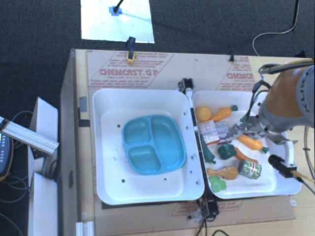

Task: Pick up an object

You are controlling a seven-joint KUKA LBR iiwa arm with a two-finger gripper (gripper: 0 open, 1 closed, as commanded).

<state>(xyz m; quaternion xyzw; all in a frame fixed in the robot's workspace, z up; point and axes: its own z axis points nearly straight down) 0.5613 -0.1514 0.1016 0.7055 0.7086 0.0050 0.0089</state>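
Two white bins sit on the table (147, 65), whose pale tan top is printed with red lettering. The left bin (110, 146) holds a light blue divided tray (153, 144). In the right bin (280, 183), at the side nearest the blue tray, lie a yellow-orange round fruit (203, 114) and a white packet (214, 131) with red print. Beyond the packet from the tray are an orange carrot (222, 113), a second orange piece (250, 142), a dark green lump (227, 151), a tan drumstick shape (222, 172), a bright green leaf (216, 183) and a can (250, 169) banded green, white and red. The arm (290, 100) is grey with an orange band.
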